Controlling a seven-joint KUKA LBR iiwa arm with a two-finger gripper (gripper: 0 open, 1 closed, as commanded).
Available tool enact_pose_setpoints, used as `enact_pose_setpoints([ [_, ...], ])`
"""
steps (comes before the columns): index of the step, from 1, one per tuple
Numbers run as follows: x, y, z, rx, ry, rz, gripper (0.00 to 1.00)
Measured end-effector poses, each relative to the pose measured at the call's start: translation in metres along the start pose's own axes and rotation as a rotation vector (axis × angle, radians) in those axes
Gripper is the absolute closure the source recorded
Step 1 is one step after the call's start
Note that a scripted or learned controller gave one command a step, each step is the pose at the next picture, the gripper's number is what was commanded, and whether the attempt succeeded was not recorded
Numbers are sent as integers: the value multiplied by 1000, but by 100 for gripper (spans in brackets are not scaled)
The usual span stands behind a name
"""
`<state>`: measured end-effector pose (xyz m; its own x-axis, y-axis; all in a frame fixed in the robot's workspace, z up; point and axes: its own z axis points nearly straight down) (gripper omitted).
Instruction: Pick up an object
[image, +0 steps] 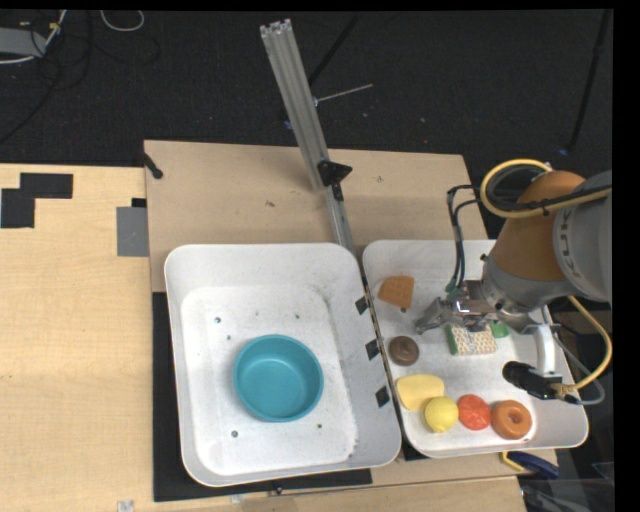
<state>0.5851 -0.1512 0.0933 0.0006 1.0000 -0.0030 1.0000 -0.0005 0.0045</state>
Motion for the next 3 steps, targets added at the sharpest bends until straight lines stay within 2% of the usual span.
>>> enact_pose_setpoints([
  [1, -1, 1, -12, -4, -1, 1, 100],
  [2, -4, -1, -74, 0, 2, 0, 100],
  [3, -8, -7, -119, 1, 2, 1, 100],
])
